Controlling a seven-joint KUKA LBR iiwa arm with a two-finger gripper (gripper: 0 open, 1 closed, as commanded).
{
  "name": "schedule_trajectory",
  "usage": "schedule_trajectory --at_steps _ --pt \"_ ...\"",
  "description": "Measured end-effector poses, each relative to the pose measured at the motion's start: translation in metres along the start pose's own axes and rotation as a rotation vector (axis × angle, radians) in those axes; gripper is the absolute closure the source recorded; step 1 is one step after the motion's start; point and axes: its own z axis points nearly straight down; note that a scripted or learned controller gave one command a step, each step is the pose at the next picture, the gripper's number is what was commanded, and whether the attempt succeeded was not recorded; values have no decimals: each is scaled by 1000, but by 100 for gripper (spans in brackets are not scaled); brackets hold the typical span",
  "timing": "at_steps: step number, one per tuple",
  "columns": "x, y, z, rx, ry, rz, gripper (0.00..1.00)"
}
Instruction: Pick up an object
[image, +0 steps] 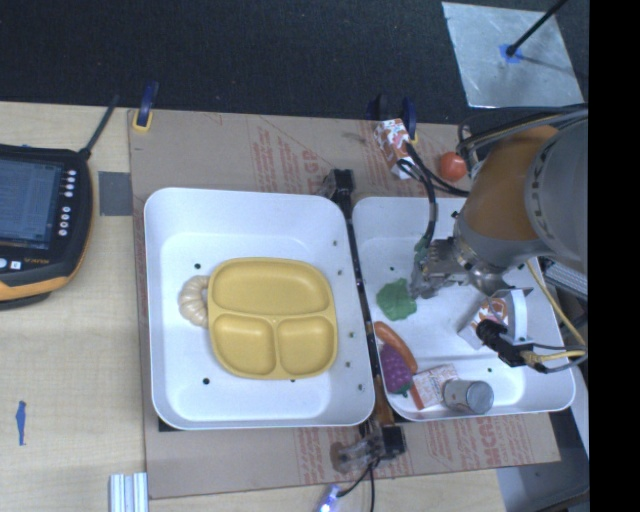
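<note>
My gripper (428, 278) hangs low over the right bin (380, 225), just right of a green leafy toy (396, 300). Whether it touches the toy I cannot make out. Along the bin's near side lie an orange carrot-like piece (397, 344), a purple grape cluster (397, 371), a red-and-white packet (434, 386) and a grey can (467, 396). A small white wrapped item (499, 316) lies at the right. The grey arm with its orange band (510, 195) covers the bin's far right part.
The left bin (170, 230) holds a yellow divided plate (271, 316) with a beige shell-like object (193, 300) at its left edge. A teach pendant (40, 215) sits at the far left. Cables run by the arm, and clamps stand between the bins.
</note>
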Motion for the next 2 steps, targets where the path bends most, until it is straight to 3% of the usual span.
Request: schedule_trajectory --at_steps 1,2 --pt "0 0 0 0 -1 -1 0" --pt "-6 57 20 -7 3 2 0"
